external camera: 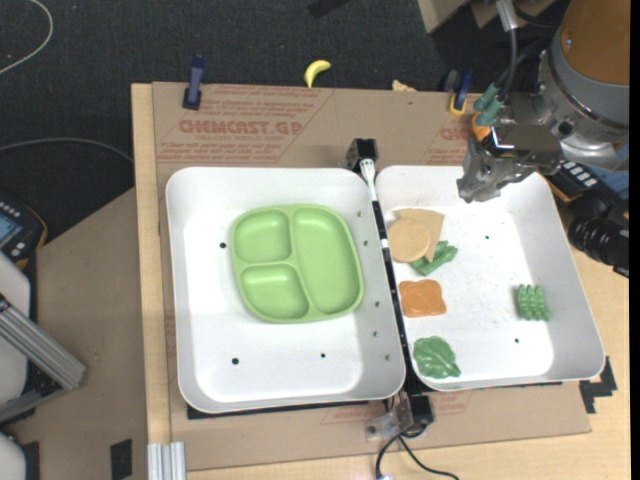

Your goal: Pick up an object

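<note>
1. Jaws (484, 185) hang over the right bin's (560, 363) far edge; whether they are parted or closed cannot be told, and nothing is seen between them.
2. Candidates lie in that bin: tan disc (412, 236), orange slab (421, 297), two leaves (436, 357), green block (531, 302).
3. Left bin (200, 358) holds a tray (296, 263).
4. Step, as judged: approach. Next: pick one item, centre above it, descend.

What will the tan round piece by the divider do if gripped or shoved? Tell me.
The tan round piece looks thin and flat, so it probably slides rather than rolls. It overlaps a green leafy piece, which a push would likely drag. Its low edge may be hard to pinch.
</note>
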Controlling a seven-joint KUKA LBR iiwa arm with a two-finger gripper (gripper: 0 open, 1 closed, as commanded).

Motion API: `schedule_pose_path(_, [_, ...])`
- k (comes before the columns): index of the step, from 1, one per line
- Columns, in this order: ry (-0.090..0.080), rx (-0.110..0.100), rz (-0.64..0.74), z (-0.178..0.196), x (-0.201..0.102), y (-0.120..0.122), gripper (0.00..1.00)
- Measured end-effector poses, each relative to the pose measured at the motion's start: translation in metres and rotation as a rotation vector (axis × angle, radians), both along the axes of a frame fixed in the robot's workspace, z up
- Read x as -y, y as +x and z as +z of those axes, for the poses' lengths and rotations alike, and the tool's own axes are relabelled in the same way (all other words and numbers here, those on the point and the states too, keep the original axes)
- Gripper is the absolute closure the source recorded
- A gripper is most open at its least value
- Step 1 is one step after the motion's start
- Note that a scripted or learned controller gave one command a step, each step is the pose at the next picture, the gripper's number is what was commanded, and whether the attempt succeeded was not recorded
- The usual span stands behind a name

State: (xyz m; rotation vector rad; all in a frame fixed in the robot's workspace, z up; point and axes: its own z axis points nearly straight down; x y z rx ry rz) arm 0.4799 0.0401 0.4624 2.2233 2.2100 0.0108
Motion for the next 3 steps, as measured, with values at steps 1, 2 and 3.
schedule_pose_path(1, [-0.001,-0.016,0.003,-0.055,0.010,-0.001,1.00])
schedule_pose_path(2, [-0.001,-0.026,0.007,-0.192,-0.021,0.003,1.00])
schedule_pose_path(3, [0.005,0.007,0.011,-0.053,-0.051,0.000,1.00])
